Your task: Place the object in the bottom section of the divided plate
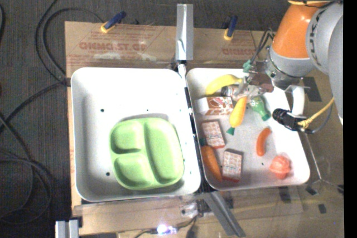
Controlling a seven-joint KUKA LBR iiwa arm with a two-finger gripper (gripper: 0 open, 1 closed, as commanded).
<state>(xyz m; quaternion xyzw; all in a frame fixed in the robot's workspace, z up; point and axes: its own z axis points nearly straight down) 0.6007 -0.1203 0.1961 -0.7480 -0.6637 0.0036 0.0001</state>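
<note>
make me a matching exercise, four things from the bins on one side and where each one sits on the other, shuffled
Things:
1. green divided plate
2. banana
3. red-orange sausage
4. carrot

Places:
A. far end of the right bin, close to the gripper
B. near left corner of the right bin, beside the divider
C. middle of the left bin
D. right half of the right bin, lying alone on the white floor

Pairs: 1-C, 2-A, 3-D, 4-B
</note>
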